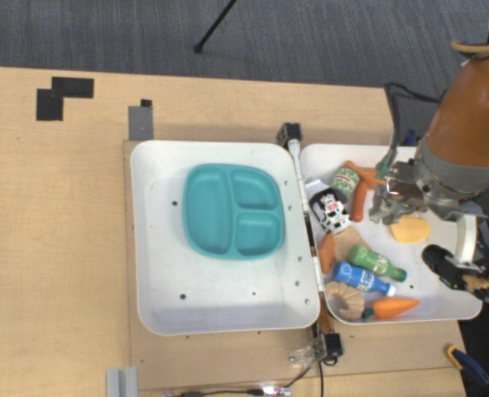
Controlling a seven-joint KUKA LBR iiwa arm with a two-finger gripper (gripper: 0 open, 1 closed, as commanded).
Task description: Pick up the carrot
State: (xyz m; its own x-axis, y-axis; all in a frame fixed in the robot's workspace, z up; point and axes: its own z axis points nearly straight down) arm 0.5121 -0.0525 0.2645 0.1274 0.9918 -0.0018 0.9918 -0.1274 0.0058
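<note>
— Two bins, so which one do you want me watching?

— Your right bin (443,308). Start nearest you: the carrot (395,308) lies on its side at that bin's 6 o'clock, close to the front rim, just beside a blue bottle (361,279) and a green bottle (375,263).

— And the arm?

— Farther back, around the bin's 2 o'clock, the gripper (390,202) hangs by a yellow piece (410,230) and an orange stick (359,201), well apart from the carrot. You cannot tell how it is set; it carries nothing that shows.

— So which step?

— I judge it the approach, grasp not begun. Your next move calls for travel toward 6 o'clock, then a descent clear of the bottles. Farthest, at 9 o'clock, the left bin (157,246) bears a teal plate (232,211).
</note>
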